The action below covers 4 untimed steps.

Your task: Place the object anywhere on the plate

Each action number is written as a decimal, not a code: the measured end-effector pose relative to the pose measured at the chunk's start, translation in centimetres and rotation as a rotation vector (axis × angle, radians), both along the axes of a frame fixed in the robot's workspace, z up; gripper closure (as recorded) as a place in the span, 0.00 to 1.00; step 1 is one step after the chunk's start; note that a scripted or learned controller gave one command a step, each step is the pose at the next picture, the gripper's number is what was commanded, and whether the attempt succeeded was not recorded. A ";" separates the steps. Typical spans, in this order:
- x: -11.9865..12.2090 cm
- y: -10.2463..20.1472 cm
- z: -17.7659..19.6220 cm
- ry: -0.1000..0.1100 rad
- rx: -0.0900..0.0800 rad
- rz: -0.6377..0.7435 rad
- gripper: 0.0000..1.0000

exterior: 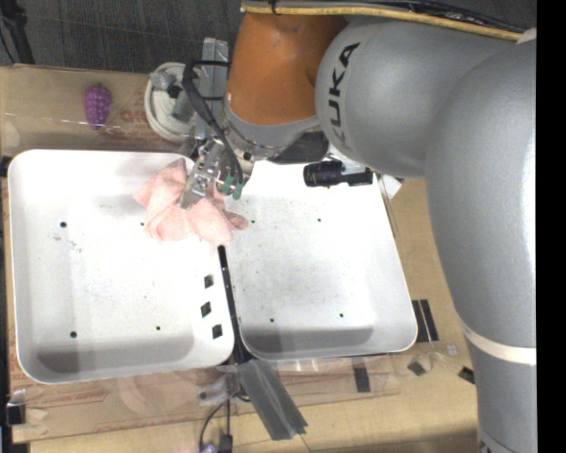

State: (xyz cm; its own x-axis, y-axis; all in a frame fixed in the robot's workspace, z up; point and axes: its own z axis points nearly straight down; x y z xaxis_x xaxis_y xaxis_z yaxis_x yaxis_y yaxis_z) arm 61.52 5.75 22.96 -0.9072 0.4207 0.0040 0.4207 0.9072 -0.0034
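2 shallow white bins sit side by side on the tabletop [38,92]. The left bin [94,281] holds a crumpled pink cloth [184,210] at its upper right corner, close to the divide; the right bin [321,272] shows only small dark specks. A purple object [98,105] lies on the tabletop above the left bin. The arm [406,92] reaches in from the right, its hand [210,177] down on the cloth; I cannot tell how the hand is set.

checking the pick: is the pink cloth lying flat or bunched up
Bunched up: the pink cloth sits crumpled in uneven folds at the left bin's upper right, right under the pincer.
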 end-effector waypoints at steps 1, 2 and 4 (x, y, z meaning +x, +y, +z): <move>-2.3 4.6 1.0 -0.001 0.002 0.403 1.00; -5.3 9.7 1.3 -0.001 0.001 0.440 1.00; -7.3 14.3 0.3 -0.004 0.001 0.440 0.00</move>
